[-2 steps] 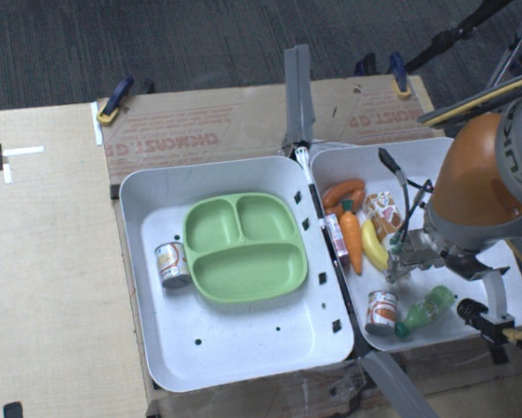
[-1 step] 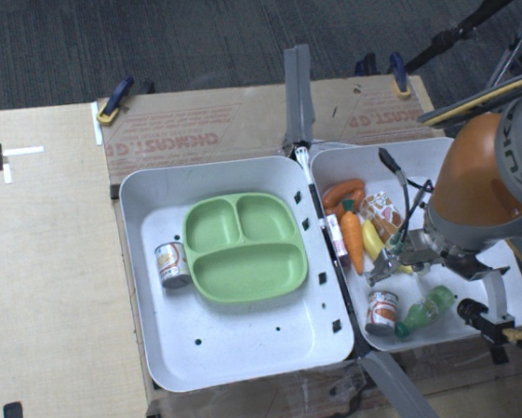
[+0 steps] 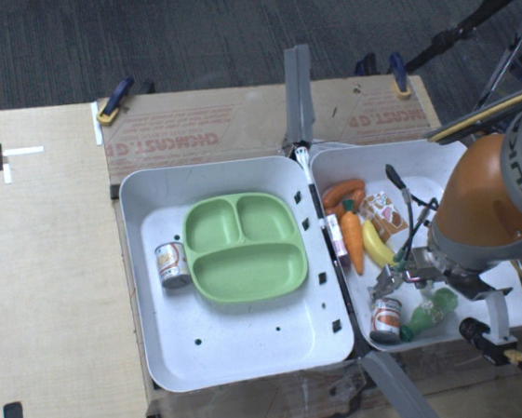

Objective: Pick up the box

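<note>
- The arm (image 3: 490, 201) enters from the right and hangs over the right bin (image 3: 424, 161), its grey body and orange band covering that bin's right portion.
- The gripper (image 3: 388, 282) sits low over the middle of the right bin, pointing toward the left of the view, just above a can (image 3: 384, 319) standing near the bin's front wall.
- Finger state: cannot tell. The metal parts at the tip merge with cables and clutter, and nothing is seen between them.
- The box (image 3: 383, 217), a small packet with a red and white printed face, lies in the right bin behind the gripper, just beside a banana (image 3: 376, 245) and apart from the gripper.
- A carrot (image 3: 353, 241) lies left of the banana; an orange-red item (image 3: 344, 193) lies behind it, its kind not determinable.
- A green object (image 3: 432, 312) lies beside the can, partly under the wrist; its shape is hard to make out.
- The left bin (image 3: 153, 291) holds a green 3-compartment plate (image 3: 245, 248) at its centre and a second can (image 3: 171, 264) touching or just beside the plate's left edge.
- The right bin's right wall and front right corner are hidden by the arm.
- Black cables (image 3: 409, 205) cross over the box area, obscuring part of it.
</note>
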Robot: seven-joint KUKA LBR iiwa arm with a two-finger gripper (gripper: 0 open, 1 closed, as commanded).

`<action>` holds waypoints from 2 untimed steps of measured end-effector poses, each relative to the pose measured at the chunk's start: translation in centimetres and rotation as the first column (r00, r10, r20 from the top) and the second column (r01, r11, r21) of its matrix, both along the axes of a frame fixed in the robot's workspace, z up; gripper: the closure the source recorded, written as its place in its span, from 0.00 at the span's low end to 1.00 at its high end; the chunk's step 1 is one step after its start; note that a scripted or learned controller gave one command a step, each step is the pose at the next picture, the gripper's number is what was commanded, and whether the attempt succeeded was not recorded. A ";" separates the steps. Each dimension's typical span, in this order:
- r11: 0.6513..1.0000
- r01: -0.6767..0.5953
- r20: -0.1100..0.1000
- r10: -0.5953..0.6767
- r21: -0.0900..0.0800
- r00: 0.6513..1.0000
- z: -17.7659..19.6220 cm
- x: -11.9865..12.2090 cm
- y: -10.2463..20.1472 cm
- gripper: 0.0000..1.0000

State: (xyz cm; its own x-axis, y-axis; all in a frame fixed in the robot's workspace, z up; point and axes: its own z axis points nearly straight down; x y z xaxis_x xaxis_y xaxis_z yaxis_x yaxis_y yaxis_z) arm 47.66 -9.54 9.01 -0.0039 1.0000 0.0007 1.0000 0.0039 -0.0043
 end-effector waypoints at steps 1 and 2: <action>0.996 0.085 0.001 -0.085 -0.002 0.996 0.0 7.9 -4.4 0.00; 0.992 0.127 0.002 -0.127 -0.002 0.992 0.0 14.3 -7.7 0.00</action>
State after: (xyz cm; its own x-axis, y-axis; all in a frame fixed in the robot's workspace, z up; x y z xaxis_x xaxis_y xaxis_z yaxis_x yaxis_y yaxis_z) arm 61.99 -17.26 9.05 0.1233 0.9924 -0.0017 0.9924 -0.1233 -0.0023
